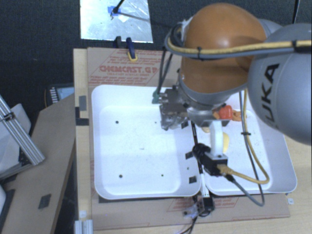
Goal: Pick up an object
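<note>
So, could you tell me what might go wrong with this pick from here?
The arm hides most of the right bin, so any grasp there can't be checked from this view. The orange object and the yellow object peek out beside it and may get knocked rather than picked. The yellow cable loops low over that bin and could snag something.

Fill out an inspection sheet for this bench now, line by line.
Surface: two white bins, left bin and right bin, on a cardboard sheet.
Job's things: orange object and pale yellow object in the right bin, partly hidden by the arm.
Clutter: nothing seen.
Grippers: gripper over the bins' divide; fingers unclear.
Cables: yellow cable looping over the right bin.
Surroundings: shiny panel behind the bench.
</note>
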Motion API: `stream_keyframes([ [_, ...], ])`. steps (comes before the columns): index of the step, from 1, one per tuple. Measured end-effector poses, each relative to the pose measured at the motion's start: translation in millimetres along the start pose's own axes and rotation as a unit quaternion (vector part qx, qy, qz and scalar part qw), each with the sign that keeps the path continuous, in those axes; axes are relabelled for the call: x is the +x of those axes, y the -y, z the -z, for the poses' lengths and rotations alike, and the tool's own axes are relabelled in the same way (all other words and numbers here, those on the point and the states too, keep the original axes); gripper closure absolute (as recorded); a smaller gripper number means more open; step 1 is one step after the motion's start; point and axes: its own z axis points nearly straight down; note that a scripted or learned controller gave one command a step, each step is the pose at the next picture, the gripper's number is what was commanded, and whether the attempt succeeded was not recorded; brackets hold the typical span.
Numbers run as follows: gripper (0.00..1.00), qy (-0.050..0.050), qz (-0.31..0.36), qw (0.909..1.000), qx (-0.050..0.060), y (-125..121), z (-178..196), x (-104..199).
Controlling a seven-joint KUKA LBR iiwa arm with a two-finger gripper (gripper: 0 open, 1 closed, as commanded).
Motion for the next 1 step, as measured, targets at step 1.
stream_keyframes([
  [1,1.0,-0.001,-0.004,1.0,-0.003,-1.6,-35.4,2.7],
])
